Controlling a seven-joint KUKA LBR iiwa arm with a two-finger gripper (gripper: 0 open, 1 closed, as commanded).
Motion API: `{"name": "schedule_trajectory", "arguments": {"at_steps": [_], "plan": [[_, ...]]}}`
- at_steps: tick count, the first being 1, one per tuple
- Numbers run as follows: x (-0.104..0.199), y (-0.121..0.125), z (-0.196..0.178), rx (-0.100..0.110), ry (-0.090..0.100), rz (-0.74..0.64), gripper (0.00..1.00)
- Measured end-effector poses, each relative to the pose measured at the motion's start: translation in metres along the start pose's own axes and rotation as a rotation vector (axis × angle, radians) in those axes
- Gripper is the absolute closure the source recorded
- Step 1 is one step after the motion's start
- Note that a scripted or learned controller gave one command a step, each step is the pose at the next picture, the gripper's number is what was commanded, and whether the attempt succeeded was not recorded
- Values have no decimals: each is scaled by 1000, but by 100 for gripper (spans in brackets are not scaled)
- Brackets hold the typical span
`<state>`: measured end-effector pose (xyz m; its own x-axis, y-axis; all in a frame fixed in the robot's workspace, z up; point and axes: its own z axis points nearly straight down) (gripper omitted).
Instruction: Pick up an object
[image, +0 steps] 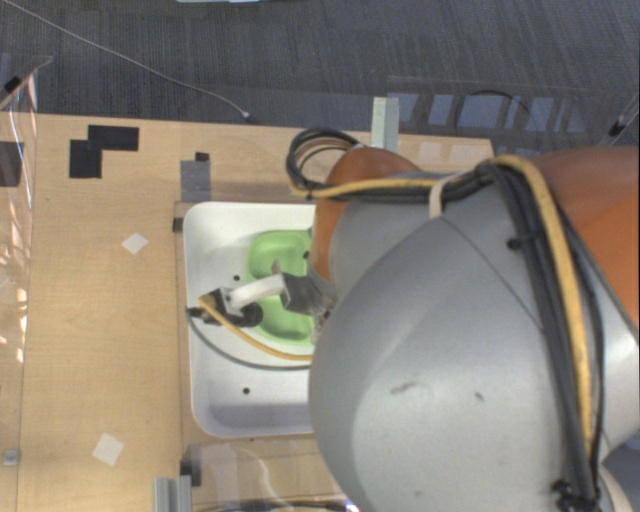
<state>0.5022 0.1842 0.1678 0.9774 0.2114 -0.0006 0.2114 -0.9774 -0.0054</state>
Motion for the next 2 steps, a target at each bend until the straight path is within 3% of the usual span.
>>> {"name": "schedule_trajectory", "arguments": {"at_steps": [1, 2], "plan": [[-8, -22, -152, 0, 10, 7, 100], [-18, 4, 6, -7, -7, -270, 100]]}}
